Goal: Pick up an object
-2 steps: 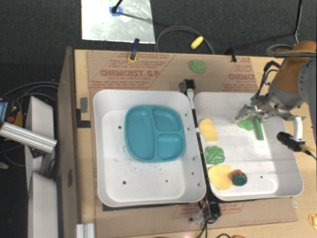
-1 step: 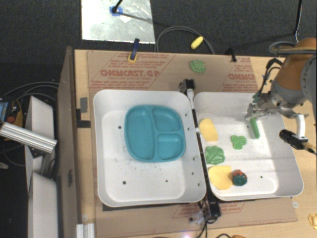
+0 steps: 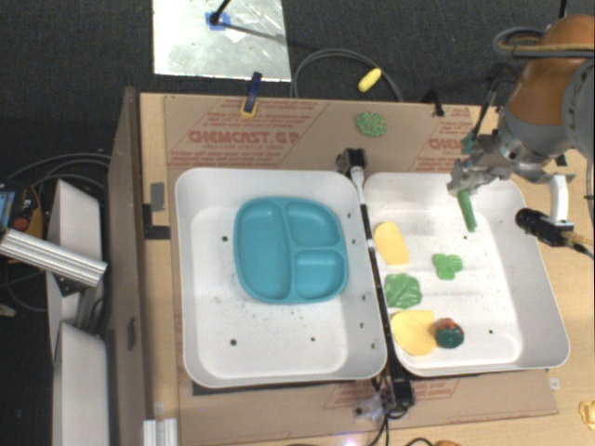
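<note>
Pincer [image 3: 467, 191] over right bin [image 3: 535, 291], clamped on green stick [image 3: 468, 214] hanging straight below it, clear of bin floor. Below-left of pincer: yellow piece [image 3: 390, 244], green leafy pieces [image 3: 403, 291].

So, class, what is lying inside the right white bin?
The right bin holds two yellow pieces, two green pieces and a dark ball. The gripper covers its far edge.
</note>
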Controlling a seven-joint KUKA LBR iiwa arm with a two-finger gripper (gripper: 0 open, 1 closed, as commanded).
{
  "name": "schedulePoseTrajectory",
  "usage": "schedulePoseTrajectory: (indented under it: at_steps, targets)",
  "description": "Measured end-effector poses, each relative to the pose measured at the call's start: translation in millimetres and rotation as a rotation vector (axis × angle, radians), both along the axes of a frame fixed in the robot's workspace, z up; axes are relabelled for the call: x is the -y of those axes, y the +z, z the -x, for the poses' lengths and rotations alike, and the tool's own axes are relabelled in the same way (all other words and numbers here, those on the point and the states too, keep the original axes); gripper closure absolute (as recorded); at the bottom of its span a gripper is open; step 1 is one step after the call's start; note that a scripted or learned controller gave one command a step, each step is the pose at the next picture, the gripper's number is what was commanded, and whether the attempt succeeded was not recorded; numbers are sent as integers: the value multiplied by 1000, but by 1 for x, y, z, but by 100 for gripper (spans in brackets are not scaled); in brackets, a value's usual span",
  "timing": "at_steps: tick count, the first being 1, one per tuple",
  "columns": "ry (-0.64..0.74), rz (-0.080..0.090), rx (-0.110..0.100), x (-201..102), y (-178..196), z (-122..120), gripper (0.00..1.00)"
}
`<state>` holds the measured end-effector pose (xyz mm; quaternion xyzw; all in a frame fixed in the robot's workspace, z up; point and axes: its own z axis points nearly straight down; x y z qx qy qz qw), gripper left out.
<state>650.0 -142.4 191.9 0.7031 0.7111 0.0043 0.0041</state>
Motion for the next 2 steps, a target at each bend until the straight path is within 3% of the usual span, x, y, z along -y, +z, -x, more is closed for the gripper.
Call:
schedulePoseTrajectory:
  at_steps: [1, 2]
  targets:
    - [-1, -2, -11, -72, 19, 43, 100]
    - [-3, -1, -12, -115, 17, 61, 100]
